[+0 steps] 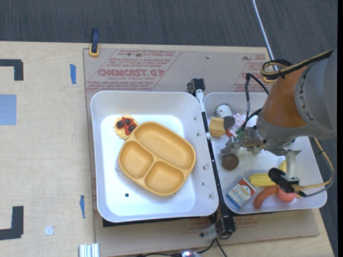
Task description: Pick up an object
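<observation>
My gripper [234,144] is down in the right bin [316,201], at its left side. Directly below it in the view lies a brown round object [230,161], close to the gripper; I cannot tell if they touch. A yellow block [216,127] and a small white cylinder [223,111] lie just above and left of the gripper. Toward the front of the bin are a corn cob [260,180], a small carton [240,193] and a reddish sausage [262,198]. The arm's orange band [284,100] covers the bin's upper right.
The left bin [102,143] holds a yellow three-part plate [156,158] and a small berry tart [125,126]. A black divider bar [206,138] runs between the bins. Cables trail over the right bin's right side.
</observation>
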Available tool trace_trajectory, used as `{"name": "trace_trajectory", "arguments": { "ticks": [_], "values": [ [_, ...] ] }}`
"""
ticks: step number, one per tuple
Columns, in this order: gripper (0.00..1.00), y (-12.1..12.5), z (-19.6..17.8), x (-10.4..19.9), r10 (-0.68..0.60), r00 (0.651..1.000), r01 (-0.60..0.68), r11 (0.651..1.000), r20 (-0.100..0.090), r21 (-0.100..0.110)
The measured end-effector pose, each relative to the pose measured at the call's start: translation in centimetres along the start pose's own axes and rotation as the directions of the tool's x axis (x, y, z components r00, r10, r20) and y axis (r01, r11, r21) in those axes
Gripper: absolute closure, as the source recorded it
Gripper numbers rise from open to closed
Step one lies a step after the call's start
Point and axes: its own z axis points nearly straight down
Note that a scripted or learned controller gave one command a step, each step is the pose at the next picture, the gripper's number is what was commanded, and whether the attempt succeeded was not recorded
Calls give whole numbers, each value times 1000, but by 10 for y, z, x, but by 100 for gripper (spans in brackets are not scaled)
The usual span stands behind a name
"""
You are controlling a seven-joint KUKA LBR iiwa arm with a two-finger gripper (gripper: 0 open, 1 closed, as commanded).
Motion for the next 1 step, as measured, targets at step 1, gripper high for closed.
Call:
{"name": "trace_trajectory", "arguments": {
  "ticks": [1],
  "values": [
    [0,-28,0,-7,0,1000,0,1000,0,0]
  ]
}}
